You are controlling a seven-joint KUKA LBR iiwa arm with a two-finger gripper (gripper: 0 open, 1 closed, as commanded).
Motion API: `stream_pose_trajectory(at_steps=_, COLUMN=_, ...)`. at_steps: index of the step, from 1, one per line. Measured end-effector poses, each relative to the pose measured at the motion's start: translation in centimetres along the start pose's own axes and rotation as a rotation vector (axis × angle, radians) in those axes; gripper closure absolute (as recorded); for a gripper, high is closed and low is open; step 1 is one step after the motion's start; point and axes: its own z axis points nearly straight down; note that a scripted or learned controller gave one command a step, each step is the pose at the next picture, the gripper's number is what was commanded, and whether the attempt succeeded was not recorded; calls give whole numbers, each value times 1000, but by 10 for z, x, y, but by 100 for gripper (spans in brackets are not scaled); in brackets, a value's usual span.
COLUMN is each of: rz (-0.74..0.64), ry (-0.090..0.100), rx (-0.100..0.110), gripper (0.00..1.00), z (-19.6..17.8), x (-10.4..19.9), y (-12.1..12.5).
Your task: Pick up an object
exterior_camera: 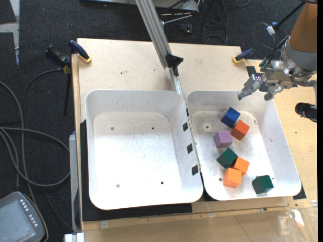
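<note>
Below gripper (256,91), blue cube (230,117).

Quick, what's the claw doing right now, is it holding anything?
Claw: above the far edge of the right white plastic bin, nothing visibly held; open or shut cannot be told.

— Looked like what, up top?
— Showed an orange band (306,28), smooth and rounded, over a grey wrist ring (301,58).
— And lower down?
— Ended in a grey metal pincer (257,88), blocky, with dark thin fingers. Trailed thin dark cables (280,23) alongside; carried a small blue fitting on them.
</note>
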Motion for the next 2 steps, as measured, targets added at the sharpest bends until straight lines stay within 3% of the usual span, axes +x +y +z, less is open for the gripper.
stream_pose_trajectory(at_steps=1, rz=0, ry=0, rx=0, gripper=0, z=0, x=0, y=0)
stream_pose_trajectory(at_steps=2, rz=2, ry=0, rx=4, gripper=0, z=44, x=0, y=3)
